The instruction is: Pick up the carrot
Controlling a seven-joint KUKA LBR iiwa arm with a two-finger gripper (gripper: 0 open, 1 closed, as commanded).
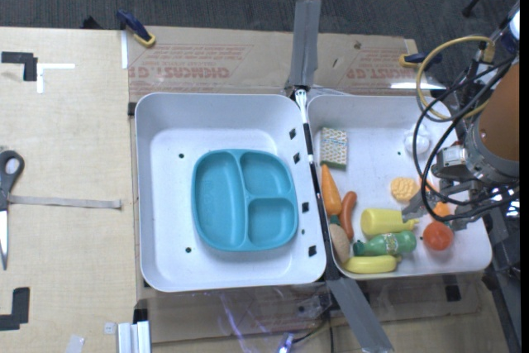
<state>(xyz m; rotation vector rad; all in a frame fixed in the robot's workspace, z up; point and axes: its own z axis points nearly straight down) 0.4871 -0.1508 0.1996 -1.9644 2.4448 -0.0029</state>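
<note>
The carrot [331, 191] is lying along the left wall of the right bin [372, 107], about mid-frame, with a red chili [347, 213] right beside it and a potato-ish thing [340, 241] just below. The gripper [426, 207] is way over toward the right edge, hanging above the tomato [438, 236] and yellow bottle [384, 221]. Can't tell if it's clenched or released. My worry: the carrot hugs the wall, so a descent there could clip the rim or snag the chili instead
</note>
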